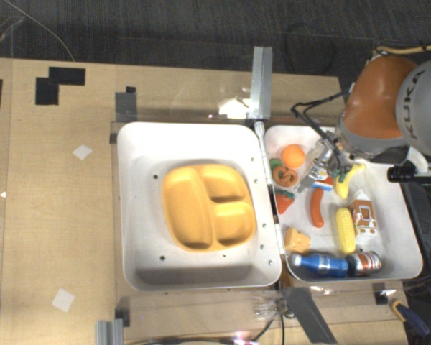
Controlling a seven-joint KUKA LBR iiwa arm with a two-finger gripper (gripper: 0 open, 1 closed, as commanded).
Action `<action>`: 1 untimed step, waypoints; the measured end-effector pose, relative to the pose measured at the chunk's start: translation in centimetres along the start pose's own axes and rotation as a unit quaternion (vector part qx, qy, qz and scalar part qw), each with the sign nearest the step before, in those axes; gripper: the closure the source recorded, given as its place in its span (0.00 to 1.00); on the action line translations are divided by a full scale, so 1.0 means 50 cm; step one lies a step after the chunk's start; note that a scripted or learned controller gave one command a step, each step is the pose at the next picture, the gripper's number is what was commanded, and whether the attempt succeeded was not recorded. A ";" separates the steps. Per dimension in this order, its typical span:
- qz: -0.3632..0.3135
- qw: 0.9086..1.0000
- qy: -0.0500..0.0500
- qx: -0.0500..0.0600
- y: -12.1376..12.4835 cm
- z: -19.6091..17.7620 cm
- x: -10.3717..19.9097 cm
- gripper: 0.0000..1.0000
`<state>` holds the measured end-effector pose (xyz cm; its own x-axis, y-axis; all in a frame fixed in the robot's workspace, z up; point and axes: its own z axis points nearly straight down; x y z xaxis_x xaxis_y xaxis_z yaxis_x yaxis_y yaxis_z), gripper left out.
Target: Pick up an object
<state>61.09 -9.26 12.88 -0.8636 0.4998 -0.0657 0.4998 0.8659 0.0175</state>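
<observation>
**Bench inventory: two bins, arm over the right bin**

- Left bin [133, 192], centre of frame: held one yellow divided tray [208, 207] with three compartments, lying flat near the bin's middle.
- Right bin [406, 246], right of centre: held the loose items.
  - Orange ball-shaped fruit [294, 154] in the upper left part of the bin.
  - Red-and-green toy [283, 173] just below it, with a small red piece [284, 200] under that, by the left wall.
  - Red sausage [316, 208], upright in the frame, mid-bin.
  - Corn cob [344, 230] to its right, and beside that a brown-and-white packet [363, 218].
  - Yellow banana-like piece [347, 180], upper middle, next to the gripper.
  - Cheese wedge [297, 241] at lower left.
  - Blue can [334, 264] lying on its side along the lower wall.
- Arm [388, 106]: entered from the upper right, orange band showing.
- Gripper [323, 165]: low over the upper middle of the right bin, between the orange fruit and the banana-like piece. Whether its pincer was spread or pressed together could not be told, and no item was seen between the fingers.
</observation>
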 end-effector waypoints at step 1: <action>0.009 1.000 0.027 0.006 -0.008 0.081 -0.022 0.00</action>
<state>62.12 -10.22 8.92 -0.8563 0.5163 -0.0120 0.5163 0.8564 0.0052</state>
